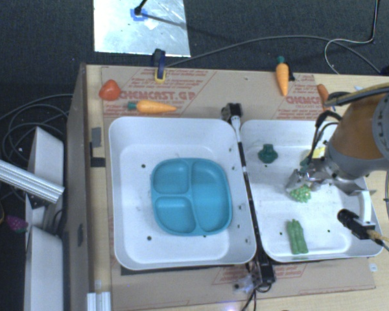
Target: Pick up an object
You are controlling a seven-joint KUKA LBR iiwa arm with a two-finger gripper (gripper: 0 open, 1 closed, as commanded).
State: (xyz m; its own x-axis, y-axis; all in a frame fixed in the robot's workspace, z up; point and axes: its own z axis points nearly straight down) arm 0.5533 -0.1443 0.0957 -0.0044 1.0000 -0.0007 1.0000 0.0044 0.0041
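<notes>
Bench [181,99] carries two white bins. Left bin [126,193] holds a blue divided plate [191,195], nothing on it. Right bin [272,241] holds the pickable stuff. Arm [369,131] comes in from the right w/ gripper [306,181] low in the right bin, just above/touching a light green leafy toy [302,194]. Can't tell if jaws are apart or together; the wrist hides them.

Likely target = that leafy toy, mid right bin. To do the step well: centre over it, go straight down, close, lift slow and check it comes up w/ the gripper.

Others nearby: green pod-like veg [297,237] toward the front of the right bin, dark green small piece [268,153] toward the back, both apart from the target, so not much in the way. Off-bin on the board: carrot [150,107], 2nd carrot [282,78], red-orange toy [109,91].
</notes>
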